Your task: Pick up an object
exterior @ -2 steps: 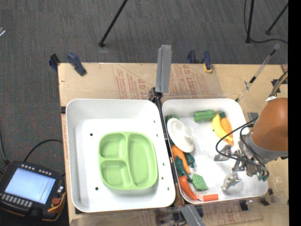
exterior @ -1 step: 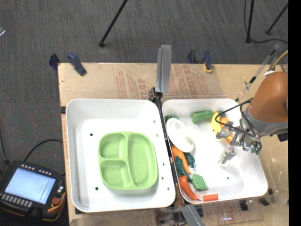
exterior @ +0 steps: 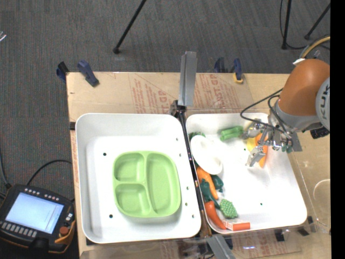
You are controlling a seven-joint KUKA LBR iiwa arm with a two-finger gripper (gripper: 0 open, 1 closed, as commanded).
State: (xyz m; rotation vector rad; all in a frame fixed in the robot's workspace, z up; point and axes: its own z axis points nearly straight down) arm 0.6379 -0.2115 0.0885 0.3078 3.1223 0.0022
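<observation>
Two white bins side by side on a cardboard-covered worktop (exterior: 140,90): left bin (exterior: 86,144) with one green divided plate (exterior: 146,184), right bin (exterior: 280,198) as landmark. Along its left wall, one white dish (exterior: 206,153), carrots (exterior: 207,185), a green spotted piece (exterior: 228,208); near its far wall, one green toy (exterior: 232,133). Over its far right part, the gripper (exterior: 257,156), fingers pointing down, pinching an orange object (exterior: 263,151). Grey carpet beyond, tripod legs, a teach pendant (exterior: 35,215) at lower left.

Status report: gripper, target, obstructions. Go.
Gripper low in right bin, at an orange piece. Grasp unconfirmed. Green item and white plate close by.
</observation>
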